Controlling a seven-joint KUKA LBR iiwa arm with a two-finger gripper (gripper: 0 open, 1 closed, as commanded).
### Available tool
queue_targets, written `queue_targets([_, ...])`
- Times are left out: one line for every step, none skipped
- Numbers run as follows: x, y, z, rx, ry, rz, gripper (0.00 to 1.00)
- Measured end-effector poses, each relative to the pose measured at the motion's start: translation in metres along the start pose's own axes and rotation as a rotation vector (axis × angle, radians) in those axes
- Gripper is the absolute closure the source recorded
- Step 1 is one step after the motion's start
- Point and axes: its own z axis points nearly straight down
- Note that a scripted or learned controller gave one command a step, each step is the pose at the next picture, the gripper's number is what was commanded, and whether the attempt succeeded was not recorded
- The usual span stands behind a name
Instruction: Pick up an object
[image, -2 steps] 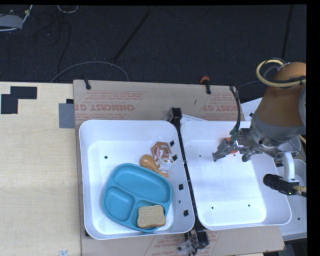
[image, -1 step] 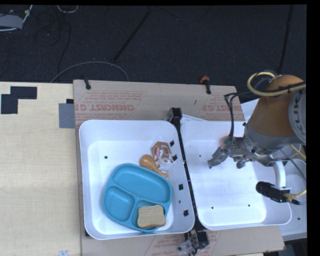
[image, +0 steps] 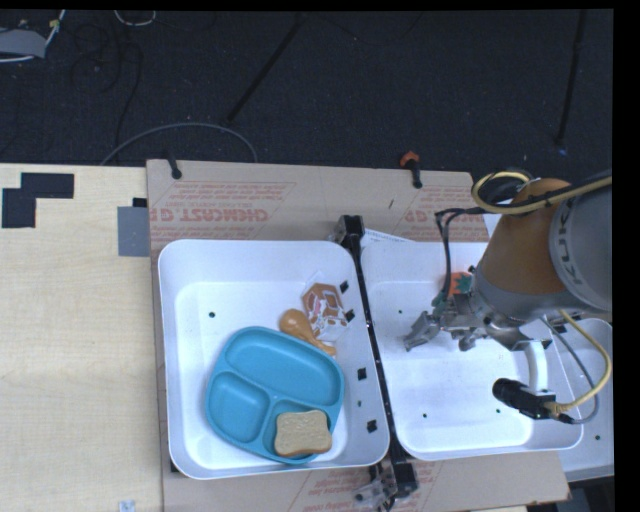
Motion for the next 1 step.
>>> queue_targets([0.001,-0.0003,0.0344,-0.003,-0.001,0.001,0.0])
